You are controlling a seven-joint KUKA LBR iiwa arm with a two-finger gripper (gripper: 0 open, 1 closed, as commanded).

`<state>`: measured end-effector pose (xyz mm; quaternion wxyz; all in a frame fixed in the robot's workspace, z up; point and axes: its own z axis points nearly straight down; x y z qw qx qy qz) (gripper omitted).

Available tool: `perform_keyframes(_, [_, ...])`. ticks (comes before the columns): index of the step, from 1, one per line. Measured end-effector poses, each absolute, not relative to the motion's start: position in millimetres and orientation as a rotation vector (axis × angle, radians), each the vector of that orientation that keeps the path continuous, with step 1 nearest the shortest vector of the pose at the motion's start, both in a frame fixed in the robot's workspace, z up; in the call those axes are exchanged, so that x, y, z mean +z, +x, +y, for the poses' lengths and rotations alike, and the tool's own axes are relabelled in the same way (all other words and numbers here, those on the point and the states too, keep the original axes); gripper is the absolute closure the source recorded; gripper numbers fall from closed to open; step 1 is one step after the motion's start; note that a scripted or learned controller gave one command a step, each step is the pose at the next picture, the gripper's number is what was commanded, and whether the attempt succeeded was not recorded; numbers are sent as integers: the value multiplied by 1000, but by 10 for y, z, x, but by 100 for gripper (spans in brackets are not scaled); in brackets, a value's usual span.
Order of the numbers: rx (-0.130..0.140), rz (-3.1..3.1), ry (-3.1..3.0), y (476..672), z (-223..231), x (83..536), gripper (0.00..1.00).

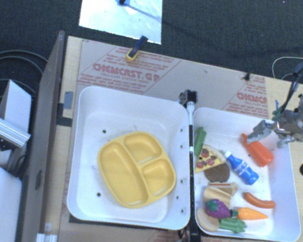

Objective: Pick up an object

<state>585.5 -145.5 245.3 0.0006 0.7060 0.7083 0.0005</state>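
Surface (149,68): brown board with red lettering, carrying two shallow white bins side by side, their inner rims touching along a dark seam.

Left bin (88,136): holds a yellow divided tray (136,168) with three compartments, lying flat and turned at an angle, near the bin's middle.

Right bin (288,198): holds the loose toy foods.
- Orange block (260,153), rounded, in the upper right part of the bin, with a small red piece touching its upper left end.
- Blue bottle (242,168) with a white cap, lying on its side just below and left of the orange block.
- Pizza slice (208,159) beside the seam, with a brown round piece (218,173) touching its lower right edge.
- Green pod (199,141), long and narrow, lying along the seam above the pizza slice.
- Red sausage (258,201), lying flat, right of centre.
- Carrot (251,214), just below the sausage, pointing right.
- Purple item (218,208) resting on tan bread-like pieces at the lower left, with a green leafy piece (233,224) against it.

Arm: grey with an orange band, entering from the right edge above the right bin.

Tool (271,132): two grey fingers spread apart — one to the left above the small red piece, the other to the right above the orange block. Nothing sits between them; whether they touch the block cannot be told.
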Motion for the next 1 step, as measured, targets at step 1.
perform_keyframes(1, [4, 2220, 2212, 6305, -1695, 1965, 0])
